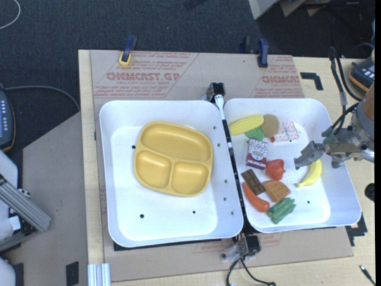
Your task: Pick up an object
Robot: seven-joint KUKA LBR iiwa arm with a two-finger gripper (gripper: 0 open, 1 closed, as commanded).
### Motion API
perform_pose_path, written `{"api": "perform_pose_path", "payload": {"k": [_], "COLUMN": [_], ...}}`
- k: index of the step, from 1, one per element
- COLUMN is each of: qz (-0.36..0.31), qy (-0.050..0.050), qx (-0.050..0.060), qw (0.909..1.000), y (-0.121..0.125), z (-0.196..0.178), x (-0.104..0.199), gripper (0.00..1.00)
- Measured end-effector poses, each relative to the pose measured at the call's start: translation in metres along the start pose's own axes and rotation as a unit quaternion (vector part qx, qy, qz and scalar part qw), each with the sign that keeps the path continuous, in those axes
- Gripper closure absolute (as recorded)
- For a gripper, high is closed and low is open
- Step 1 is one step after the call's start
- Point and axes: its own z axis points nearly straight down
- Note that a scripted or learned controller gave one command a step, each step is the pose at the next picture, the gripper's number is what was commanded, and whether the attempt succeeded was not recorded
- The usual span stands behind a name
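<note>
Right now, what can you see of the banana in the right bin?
The banana is a small yellow curved toy, plastic by its look, lying flat on the floor of the right bin near its right side. It runs at a slant, lower end toward the bin's middle. The tool sits just above its upper end, overlapping it in this view; whether they touch I cannot tell. The red toy lies apart to its left.

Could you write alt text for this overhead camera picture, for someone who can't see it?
A robot gripper hangs over a toy banana in the right white bin, which also holds toy corn, a tomato and a carrot. The left bin holds a yellow divided plate.
</note>
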Motion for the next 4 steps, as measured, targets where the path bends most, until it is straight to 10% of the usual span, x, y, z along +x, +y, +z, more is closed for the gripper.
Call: {"api": "perform_pose_path", "payload": {"k": [1, 4], "qz": [-0.001, -0.001], "qy": [-0.001, 0.0], "qx": [-0.005, -0.001], "qw": [1.0, 1.0], "y": [0.002, -0.001], "z": [-0.005, 0.174], "x": [0.0, 0.008], "gripper": [0.0, 0.0]}}
